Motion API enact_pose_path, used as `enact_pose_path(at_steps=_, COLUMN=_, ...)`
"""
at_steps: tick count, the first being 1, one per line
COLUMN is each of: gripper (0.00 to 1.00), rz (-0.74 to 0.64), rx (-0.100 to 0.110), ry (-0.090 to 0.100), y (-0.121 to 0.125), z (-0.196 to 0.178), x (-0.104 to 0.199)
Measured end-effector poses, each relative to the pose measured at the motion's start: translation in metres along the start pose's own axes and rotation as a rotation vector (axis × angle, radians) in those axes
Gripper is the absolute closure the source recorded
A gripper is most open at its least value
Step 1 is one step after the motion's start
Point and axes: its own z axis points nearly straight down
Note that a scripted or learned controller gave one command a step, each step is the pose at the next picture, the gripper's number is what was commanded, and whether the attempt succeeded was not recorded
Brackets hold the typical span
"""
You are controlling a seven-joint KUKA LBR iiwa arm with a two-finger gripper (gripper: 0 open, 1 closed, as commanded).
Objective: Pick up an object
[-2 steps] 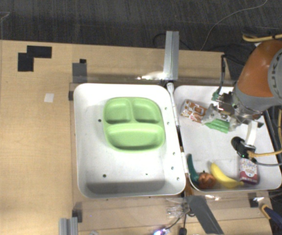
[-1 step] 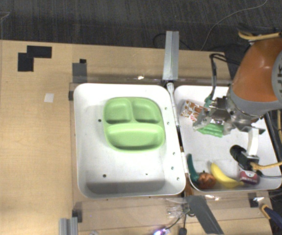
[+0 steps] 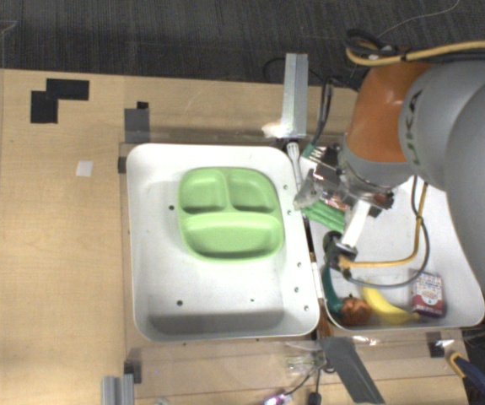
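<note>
My gripper [image 3: 331,195] hangs low over the left edge of the right bin [image 3: 394,241], close to the wall between the two bins. A flat green object [image 3: 325,214] lies just below it, partly covered by the gripper body. Nearer the front of that bin lie a yellow banana [image 3: 389,304], a reddish-brown round fruit [image 3: 356,310] and a small red and white box [image 3: 428,294]. The left bin [image 3: 153,260] holds a light green divided plate [image 3: 229,212].
The grey arm with its orange band [image 3: 385,116] covers the back and right of the right bin. A yellow cable [image 3: 385,261] loops across the bin floor. A metal post [image 3: 295,91] stands behind the gap between the bins.
</note>
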Motion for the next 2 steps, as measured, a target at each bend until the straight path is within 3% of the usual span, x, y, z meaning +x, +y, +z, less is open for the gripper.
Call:
enact_pose_path(at_steps=1, gripper=1.00, rz=-0.540, rx=-0.004, ry=0.000, y=-0.004, z=-0.048, x=-0.025)
enact_pose_path(at_steps=2, gripper=1.00, rz=-1.009, rx=-0.004, ry=0.000, y=-0.037, z=-0.018, x=-0.011)
